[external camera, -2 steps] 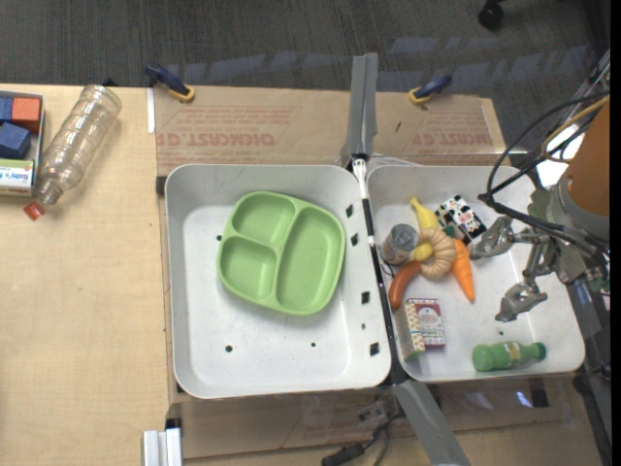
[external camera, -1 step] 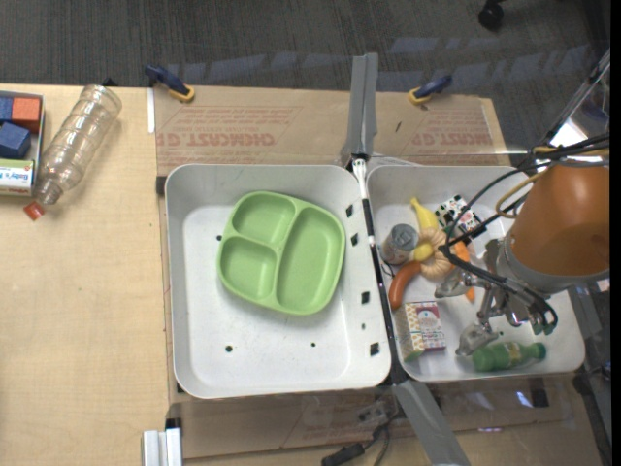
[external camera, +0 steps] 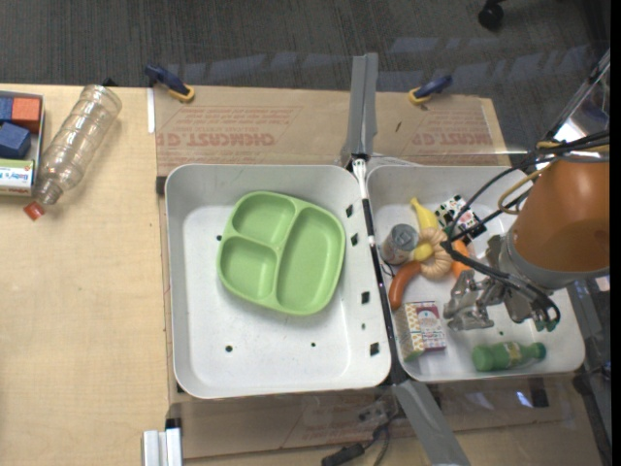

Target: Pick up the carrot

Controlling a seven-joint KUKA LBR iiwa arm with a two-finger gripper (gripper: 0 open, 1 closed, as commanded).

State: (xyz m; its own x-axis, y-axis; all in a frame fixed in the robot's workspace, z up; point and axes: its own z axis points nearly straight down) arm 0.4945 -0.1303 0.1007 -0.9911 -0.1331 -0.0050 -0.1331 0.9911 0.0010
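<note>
A: A wooden bench [external camera: 87,289] carries two white bins; where is the carrot [external camera: 406,282]?

B: In the right bin [external camera: 572,352], at its left side, curving between a small can [external camera: 400,243] and a patterned box [external camera: 424,325].

A: And the gripper [external camera: 468,304]?

B: Just right of the carrot, low over the bin floor. Whether its pincer is spread or pressed together, I cannot tell. I'd shift it left, centre it across the carrot's middle and stay clear of the box.

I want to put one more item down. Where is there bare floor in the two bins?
Free: the left bin's floor around the green plate, widest along its near edge. Crowded: the right bin, where the carrot, banana, can, small box, green bottle and gripper lie close.
</note>
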